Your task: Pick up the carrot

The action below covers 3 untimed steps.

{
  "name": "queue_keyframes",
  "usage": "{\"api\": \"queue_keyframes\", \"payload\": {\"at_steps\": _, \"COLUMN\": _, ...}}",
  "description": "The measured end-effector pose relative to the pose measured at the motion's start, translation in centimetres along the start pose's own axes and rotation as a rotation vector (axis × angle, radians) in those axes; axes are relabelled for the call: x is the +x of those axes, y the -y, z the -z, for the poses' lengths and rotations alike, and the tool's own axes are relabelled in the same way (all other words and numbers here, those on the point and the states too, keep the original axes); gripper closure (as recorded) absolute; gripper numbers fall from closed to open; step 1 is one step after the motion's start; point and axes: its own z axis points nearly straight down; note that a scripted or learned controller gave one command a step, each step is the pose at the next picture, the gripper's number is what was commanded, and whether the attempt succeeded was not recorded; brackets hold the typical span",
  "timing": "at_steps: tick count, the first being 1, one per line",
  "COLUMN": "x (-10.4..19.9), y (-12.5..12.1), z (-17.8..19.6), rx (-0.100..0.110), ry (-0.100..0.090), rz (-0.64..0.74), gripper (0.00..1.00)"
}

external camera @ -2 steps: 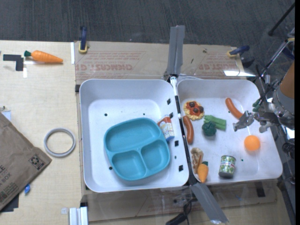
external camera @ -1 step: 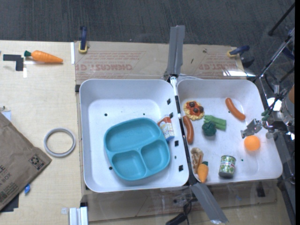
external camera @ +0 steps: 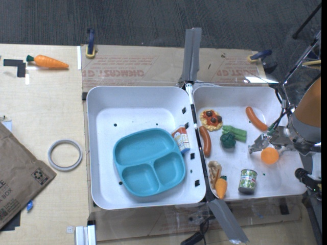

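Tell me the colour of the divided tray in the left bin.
Light blue tray, seen in the camera view.

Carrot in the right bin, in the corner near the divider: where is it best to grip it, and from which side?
Grip the carrot across its orange body, below the green top, probably from straight above. It lies flat close to the divider wall, so a sideways approach looks blocked; the side toward the can has more room.
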Motion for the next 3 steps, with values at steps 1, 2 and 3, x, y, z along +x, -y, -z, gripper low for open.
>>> {"api": "queue_keyframes", "payload": {"at_steps": 1, "x": -0.3, "y": 0.1, "z": 0.7, "rx": 0.002, "ry": 0.006, "rz": -0.004, "gripper": 1.0}}
{"api": "queue_keyframes", "payload": {"at_steps": 2, "x": 7.8, "y": 3.9, "z": 8.4, "rx": 0.0, "ry": 0.012, "rz": -0.252, "gripper": 1.0}}
{"api": "queue_keyframes", "payload": {"at_steps": 3, "x": 6.1, "y": 3.2, "z": 13.3, "rx": -0.001, "ry": 0.013, "rz": -0.448, "gripper": 1.0}}
